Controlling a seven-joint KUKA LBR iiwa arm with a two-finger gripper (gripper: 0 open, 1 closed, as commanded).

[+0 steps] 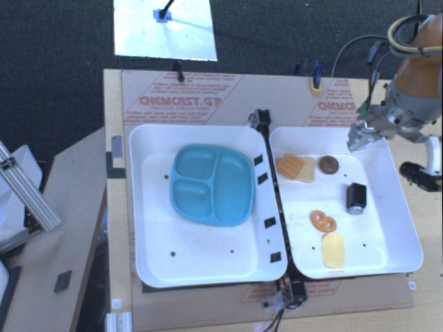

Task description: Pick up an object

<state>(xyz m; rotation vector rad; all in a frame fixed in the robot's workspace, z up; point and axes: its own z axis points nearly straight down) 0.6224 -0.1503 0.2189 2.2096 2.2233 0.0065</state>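
The right bin (394, 185) holds several small objects: a tan waffle-like piece (295, 167), a brown round cookie (328, 164), a black block (356, 197), an orange pretzel (322, 220) and a pale yellow oval piece (333, 250). My gripper (361, 135) hangs over the bin's far right corner, above and to the right of the cookie. Nothing shows between its fingers.
The left bin (152, 247) holds a blue divided plate (211, 184). A black clip strip (266, 185) runs along the seam between the bins. Cables loop above the arm (415, 68) at the right. A white sheet (165, 19) lies at the back.
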